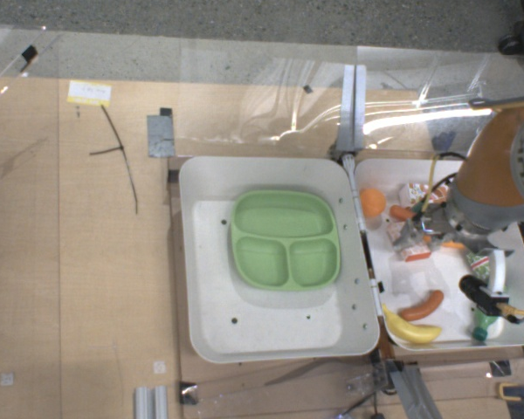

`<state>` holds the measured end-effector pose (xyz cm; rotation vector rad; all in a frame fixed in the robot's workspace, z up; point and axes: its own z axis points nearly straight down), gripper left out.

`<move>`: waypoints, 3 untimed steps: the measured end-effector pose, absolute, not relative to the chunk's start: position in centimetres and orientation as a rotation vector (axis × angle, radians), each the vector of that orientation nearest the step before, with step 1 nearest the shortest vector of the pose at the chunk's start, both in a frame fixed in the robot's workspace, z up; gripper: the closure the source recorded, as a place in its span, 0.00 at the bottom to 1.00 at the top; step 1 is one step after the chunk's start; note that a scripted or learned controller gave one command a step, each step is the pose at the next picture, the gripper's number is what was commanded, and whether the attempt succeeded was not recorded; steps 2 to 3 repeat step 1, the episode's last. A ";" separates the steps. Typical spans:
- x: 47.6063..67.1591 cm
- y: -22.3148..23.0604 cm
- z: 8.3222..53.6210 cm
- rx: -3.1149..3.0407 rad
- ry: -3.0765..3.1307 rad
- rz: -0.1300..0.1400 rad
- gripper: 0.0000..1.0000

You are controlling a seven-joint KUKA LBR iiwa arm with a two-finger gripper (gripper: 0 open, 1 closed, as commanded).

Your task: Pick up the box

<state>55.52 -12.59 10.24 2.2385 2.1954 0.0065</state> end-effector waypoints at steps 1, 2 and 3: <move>57.8 -9.5 19.3 2.169 2.264 0.008 1.00; 57.8 -9.5 19.3 2.169 2.264 0.008 1.00; 57.8 -9.5 19.3 2.169 2.264 0.008 1.00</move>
